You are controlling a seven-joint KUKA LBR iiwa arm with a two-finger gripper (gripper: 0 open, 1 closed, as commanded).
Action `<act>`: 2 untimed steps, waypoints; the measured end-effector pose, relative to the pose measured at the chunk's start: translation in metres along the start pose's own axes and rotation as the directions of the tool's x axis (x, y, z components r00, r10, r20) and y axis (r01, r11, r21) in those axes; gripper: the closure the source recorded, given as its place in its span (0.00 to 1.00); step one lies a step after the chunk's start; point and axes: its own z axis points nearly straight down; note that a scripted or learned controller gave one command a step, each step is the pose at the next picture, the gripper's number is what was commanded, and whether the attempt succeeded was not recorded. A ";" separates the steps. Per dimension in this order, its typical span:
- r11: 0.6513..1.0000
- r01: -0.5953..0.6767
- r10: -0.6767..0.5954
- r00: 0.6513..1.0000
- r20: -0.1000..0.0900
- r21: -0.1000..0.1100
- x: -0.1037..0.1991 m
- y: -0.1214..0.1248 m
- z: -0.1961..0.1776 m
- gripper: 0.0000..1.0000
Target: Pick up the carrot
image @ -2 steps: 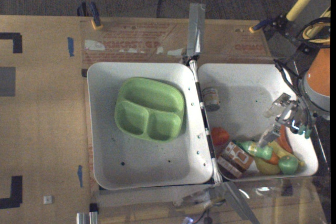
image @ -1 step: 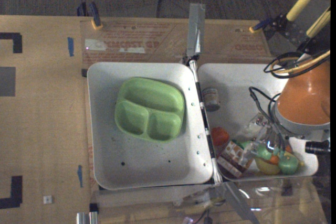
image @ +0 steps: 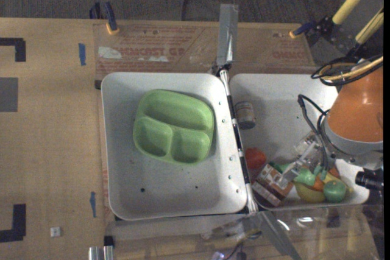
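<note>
From above, the counter (image: 49,131) carries two white bins side by side. The left bin (image: 122,192) holds a green plate (image: 174,126) with three compartments, lying a little tilted near the middle.

In the right bin (image: 274,106) a small can (image: 245,114) lies close to the wall between the bins. The other things are crowded in the near right corner: a red piece (image: 255,158), a brown box (image: 271,182), a yellow fruit (image: 309,193), a green toy (image: 334,190), and the carrot (image: 320,179), orange, between the yellow fruit and the green toy.

The arm (image: 359,109) reaches in from the right, and the claw (image: 309,158) is low over this pile, just beside the carrot. I cannot tell the state of the claw.
</note>
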 end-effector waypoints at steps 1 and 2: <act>0.904 -0.428 0.428 0.904 -0.001 -0.006 0.002 0.007 0.018 0.00; 0.954 -0.300 0.300 0.954 -0.004 0.005 -0.020 -0.025 -0.094 0.00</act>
